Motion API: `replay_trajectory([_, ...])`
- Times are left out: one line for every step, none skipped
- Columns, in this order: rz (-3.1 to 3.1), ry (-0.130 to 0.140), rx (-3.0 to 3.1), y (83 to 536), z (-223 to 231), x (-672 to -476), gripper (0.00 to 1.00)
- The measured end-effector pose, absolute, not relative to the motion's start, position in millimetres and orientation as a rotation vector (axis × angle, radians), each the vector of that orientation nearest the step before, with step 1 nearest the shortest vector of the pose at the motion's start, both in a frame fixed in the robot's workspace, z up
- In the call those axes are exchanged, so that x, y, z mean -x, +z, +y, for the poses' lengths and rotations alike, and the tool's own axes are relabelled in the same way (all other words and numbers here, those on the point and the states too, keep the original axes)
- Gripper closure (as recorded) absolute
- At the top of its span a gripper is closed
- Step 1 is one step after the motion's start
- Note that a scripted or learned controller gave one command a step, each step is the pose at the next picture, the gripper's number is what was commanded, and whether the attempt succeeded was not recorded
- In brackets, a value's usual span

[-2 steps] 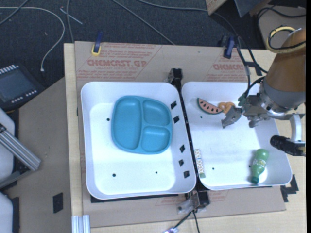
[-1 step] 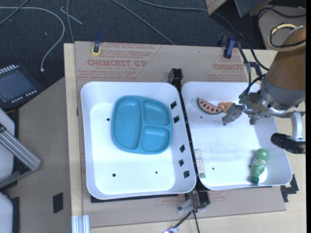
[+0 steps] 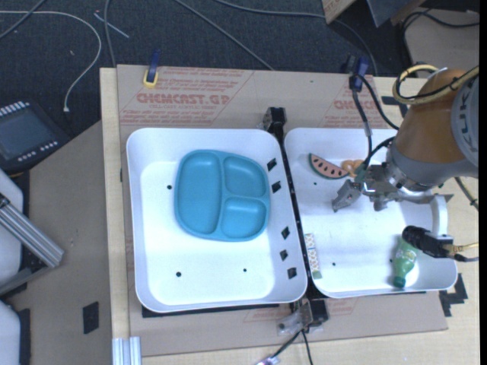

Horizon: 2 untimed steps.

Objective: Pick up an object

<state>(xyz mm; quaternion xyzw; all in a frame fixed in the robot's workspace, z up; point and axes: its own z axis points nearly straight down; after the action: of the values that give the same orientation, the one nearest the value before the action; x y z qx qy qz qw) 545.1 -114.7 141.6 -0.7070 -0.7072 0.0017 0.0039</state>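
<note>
Two shallow white bins sit side by side on a cardboard-covered bench. The left bin (image 3: pixel 152 280) carries a blue divided plate (image 3: pixel 222 195), lying flat near the bin's far edge. The right bin (image 3: pixel 358 268) holds the loose items. A watermelon slice toy (image 3: pixel 326 166) lies near its far-left corner, with a small orange piece (image 3: pixel 351 165) just beside it. A green bottle (image 3: pixel 404 263) lies on its side in the near-right corner, its dark cap pointing toward the right edge.

The grey arm with its orange band reaches in over the right bin's far-right part. Its gripper (image 3: pixel 346 196) points toward the bin's left edge and sits low over bare bin floor. The jaws look parted, and nothing is seen between them.

The watermelon slice is the closest candidate. It lies just beyond the fingertips, toward the far edge, apart from them and not between the jaws. It is probably light, stiff plastic, thin and flat, so it may be slippery and hard to get under. A grip across its narrow width, rind to red face, seems best. The bottle, well apart toward the near edge, is rounder and may roll; its body offers a fuller hold.
</note>
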Motion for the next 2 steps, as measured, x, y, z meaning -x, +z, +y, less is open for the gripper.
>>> replay_trajectory([-2.217, 0.004, 2.217, 88.7, -113.9, -544.3, 0.00])
replay_trajectory([-2.220, -0.002, 2.221, 102.8, -114.1, -545.9, 1.00])
